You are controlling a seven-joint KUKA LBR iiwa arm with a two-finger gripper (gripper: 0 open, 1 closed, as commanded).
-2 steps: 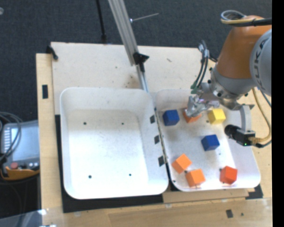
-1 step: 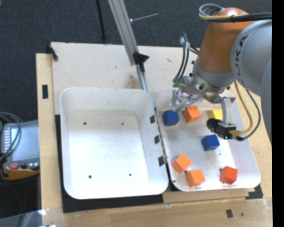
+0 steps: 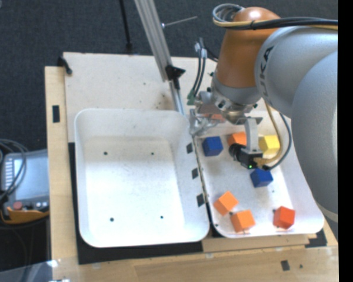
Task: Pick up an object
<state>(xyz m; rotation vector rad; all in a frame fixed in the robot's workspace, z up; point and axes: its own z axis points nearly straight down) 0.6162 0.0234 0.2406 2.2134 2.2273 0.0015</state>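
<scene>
Several small cubes lie in the right bin (image 3: 300,181). A blue cube (image 3: 212,146) sits near the bin's left wall, with an orange cube (image 3: 237,138) and a yellow cube (image 3: 269,144) to its right. Another blue cube (image 3: 260,177) rests mid-bin. Two orange cubes (image 3: 226,202) (image 3: 243,220) and a red-orange cube (image 3: 284,217) lie along the front. My gripper (image 3: 215,123) hangs just above and behind the first blue cube, at the bin's back left. The wrist hides its lower end, and nothing shows in its grasp.
The left bin (image 3: 82,157) lies beside the right one, sharing a raised middle wall (image 3: 199,181). A slanted metal pole (image 3: 156,40) rises behind the bins, close to the wrist. The big grey arm (image 3: 306,98) covers the right bin's back right.
</scene>
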